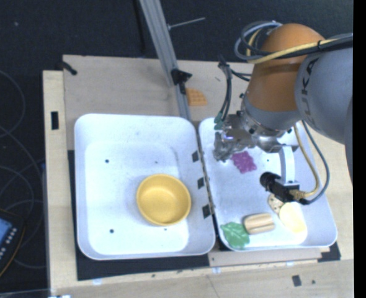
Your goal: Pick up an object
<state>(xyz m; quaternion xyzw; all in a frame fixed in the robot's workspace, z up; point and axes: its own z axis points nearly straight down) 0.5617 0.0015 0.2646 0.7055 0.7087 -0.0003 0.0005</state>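
Gripper (223, 149) sits low in the right bin (322, 225), just left of the purple toy (244, 161); whether it grips anything, nobody can tell. Near the front lie a green piece (234, 233), a tan block (258, 223) and a pale yellow lump (293, 218). A good grab means closing squarely around the purple toy before lifting. Farther back, the grey arm (325, 92) bends down from the right.

The bench (108, 85) is seen from one camera set high above it, tipped down at a slant. Both white bins are taken in whole: the left bin (96, 166) near the middle of the view, the right bin (319, 228) beside it. The arm (294, 61) is seen coming in over the right bin, close under the camera.
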